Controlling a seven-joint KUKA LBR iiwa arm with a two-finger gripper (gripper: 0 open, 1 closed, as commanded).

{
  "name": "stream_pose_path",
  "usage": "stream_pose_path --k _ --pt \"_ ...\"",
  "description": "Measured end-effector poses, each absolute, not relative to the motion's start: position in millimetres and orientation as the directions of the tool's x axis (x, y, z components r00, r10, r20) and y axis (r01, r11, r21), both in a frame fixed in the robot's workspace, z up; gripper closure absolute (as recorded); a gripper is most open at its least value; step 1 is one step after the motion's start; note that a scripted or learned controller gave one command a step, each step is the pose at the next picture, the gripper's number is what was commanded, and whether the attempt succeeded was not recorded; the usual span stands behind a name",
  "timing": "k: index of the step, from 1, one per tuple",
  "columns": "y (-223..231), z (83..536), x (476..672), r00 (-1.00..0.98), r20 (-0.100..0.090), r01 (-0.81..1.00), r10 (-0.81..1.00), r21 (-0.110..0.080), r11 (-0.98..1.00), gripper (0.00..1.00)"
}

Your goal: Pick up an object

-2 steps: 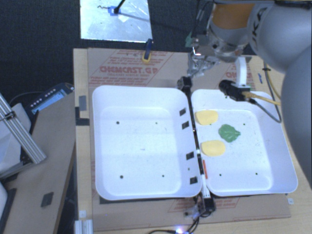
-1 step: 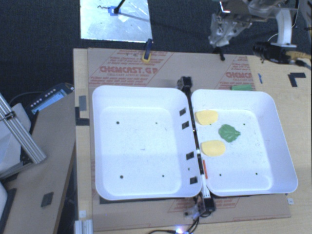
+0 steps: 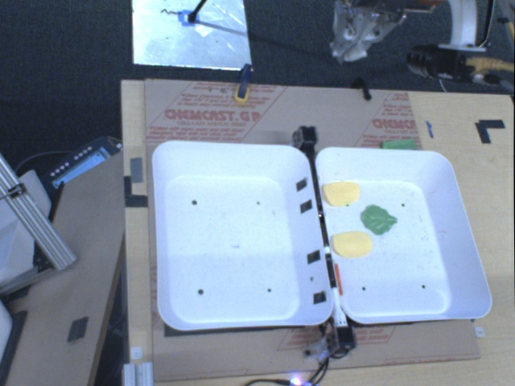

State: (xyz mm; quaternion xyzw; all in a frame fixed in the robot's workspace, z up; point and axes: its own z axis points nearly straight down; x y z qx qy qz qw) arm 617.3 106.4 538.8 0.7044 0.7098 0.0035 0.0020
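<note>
- Two white bins side by side on the bench: left bin [image 3: 233, 240], right bin [image 3: 438, 240].
- Right bin, three flat pieces, all in its left half: two yellow, one green.
- Lower yellow piece [image 3: 352, 244]: rounded, nearest the frame's bottom.
- Green piece [image 3: 377, 219]: leaf-like, ragged edge, just right of both yellows, apart from them.
- Upper yellow piece [image 3: 341, 193]: squarish, near the bin's far wall.
- Gripper [image 3: 352, 45]: top of frame, right of centre, beyond the bins over dark floor; cannot tell open or closed.
</note>
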Motion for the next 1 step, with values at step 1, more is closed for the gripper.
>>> stream_pose_path --k 1 --pt "107.1 535.3 526.8 -0.007 0.002 1.000 1.000 -0.001 0.007 1.00"
